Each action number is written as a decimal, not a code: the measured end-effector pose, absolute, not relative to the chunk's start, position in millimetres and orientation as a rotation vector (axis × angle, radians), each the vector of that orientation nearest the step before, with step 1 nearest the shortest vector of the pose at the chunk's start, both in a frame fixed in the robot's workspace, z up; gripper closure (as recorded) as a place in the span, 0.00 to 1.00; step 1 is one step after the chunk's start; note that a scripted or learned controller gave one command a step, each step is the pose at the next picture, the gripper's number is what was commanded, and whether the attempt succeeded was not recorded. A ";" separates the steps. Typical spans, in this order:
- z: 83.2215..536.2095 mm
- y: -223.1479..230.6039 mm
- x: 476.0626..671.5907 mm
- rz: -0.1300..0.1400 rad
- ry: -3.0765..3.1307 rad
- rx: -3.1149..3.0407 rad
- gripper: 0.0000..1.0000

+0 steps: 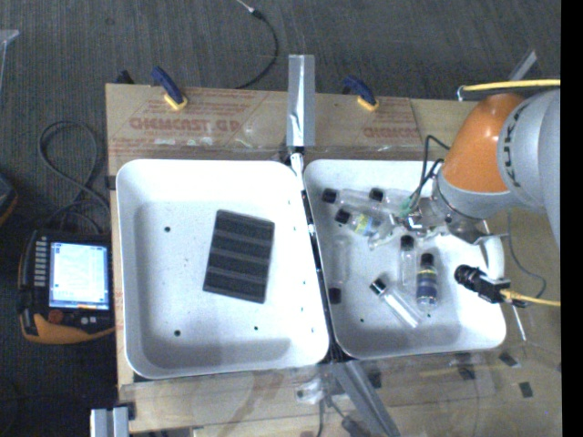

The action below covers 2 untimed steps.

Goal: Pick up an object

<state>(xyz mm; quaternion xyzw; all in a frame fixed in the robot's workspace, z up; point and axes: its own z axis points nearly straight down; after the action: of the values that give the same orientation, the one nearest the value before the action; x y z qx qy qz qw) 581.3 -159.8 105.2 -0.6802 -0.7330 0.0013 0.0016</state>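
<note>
I see grey arm's gripper (421,218) low over right shallow white bin (355,335); clear plastic vials with black caps (424,279) lie scattered just beside and below it. Dark ridged rectangular pad (239,255) in left bin (137,335).

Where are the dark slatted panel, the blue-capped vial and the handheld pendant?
dark slatted panel (240,256): camera view, its middle slat.
blue-capped vial (425,281): camera view, its body.
handheld pendant (79,276): camera view, its lit screen.

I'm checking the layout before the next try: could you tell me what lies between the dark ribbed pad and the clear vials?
In the camera view, the two bins' adjoining rims lie between the dark ribbed pad and the clear vials; otherwise bare white floor.
</note>
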 end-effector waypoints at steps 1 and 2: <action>95.0 -203.1 665.4 0.012 -2.358 -2.064 0.00; 88.8 -140.2 661.3 0.009 -2.310 -2.131 0.00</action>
<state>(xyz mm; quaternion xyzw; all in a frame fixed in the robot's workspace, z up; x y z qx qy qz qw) 661.3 -140.2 88.8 -0.6780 -0.7350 0.0029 -0.0004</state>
